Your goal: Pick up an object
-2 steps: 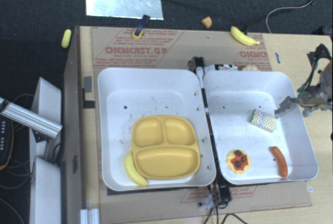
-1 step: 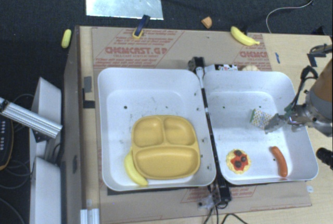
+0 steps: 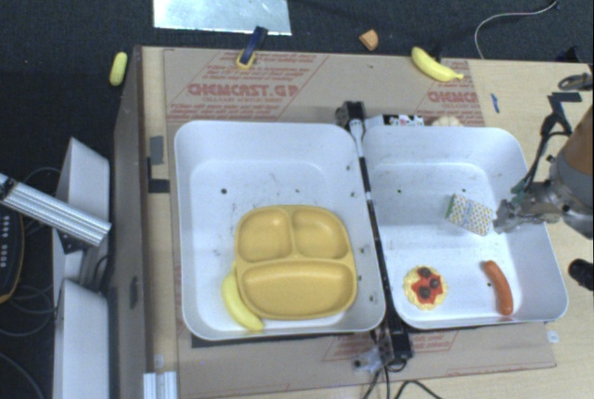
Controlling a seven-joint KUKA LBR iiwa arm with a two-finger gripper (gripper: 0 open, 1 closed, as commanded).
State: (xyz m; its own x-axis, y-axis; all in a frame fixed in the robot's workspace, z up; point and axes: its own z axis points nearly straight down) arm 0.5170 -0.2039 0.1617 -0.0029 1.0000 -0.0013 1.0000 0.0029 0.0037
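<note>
In the right bin (image 3: 436,156) lie a small pale patterned packet (image 3: 469,213), a round toy pizza (image 3: 425,286) with dark and red toppings, and an orange-red sausage (image 3: 498,286). My gripper (image 3: 512,215) reaches in over the right bin's right side, low and just right of the packet, its tip close to the packet's edge. Nothing shows between its tips. The sausage lies in front of the gripper and the pizza to its front left. The grey arm (image 3: 571,184) enters from the right edge.
The left bin (image 3: 213,156) holds a yellow divided plate (image 3: 295,260) with a yellow banana (image 3: 239,304) against its front left. On the bench behind the bins lie another banana (image 3: 434,65) and a blue-and-yellow tool (image 3: 251,46). A black divider (image 3: 368,202) separates the bins.
</note>
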